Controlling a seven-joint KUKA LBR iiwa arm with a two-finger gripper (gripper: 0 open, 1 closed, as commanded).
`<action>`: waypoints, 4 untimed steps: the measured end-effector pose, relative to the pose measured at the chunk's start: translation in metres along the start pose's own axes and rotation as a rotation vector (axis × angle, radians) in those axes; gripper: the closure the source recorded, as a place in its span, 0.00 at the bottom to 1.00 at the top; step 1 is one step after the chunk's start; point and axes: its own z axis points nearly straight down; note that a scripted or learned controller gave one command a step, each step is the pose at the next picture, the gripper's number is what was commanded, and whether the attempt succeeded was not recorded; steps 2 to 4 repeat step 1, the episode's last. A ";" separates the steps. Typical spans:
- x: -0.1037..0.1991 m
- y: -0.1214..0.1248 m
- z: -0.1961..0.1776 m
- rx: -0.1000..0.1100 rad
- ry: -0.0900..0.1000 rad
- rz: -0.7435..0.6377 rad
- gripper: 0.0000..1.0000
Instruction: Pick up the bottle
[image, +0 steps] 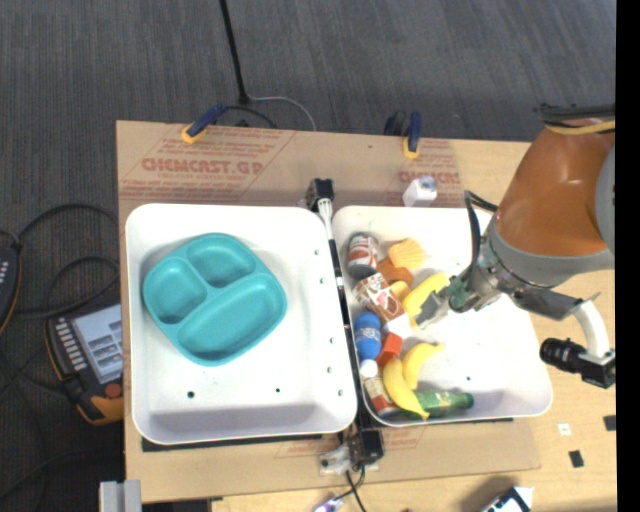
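A dark green bottle (445, 402) lies on its side at the front of the right bin (510, 350), partly under a banana (398, 380). A small blue bottle (368, 334) lies by that bin's left wall. My gripper (438, 306) hangs low over the middle of the right bin, beside a second banana (424, 291). It is above and behind the green bottle and to the right of the blue one. Nothing shows in its grasp.
The right bin's left half is crowded with a can (360, 251), an orange piece (405, 255), a red and white carton (376, 292) and a red block (391, 346). A teal divided plate (215, 297) sits in the left bin (160, 400).
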 end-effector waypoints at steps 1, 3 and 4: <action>0.000 0.001 -0.009 0.000 0.000 0.000 1.00; 0.000 0.001 -0.009 0.000 0.000 0.000 1.00; 0.000 0.001 -0.009 0.000 0.000 0.000 1.00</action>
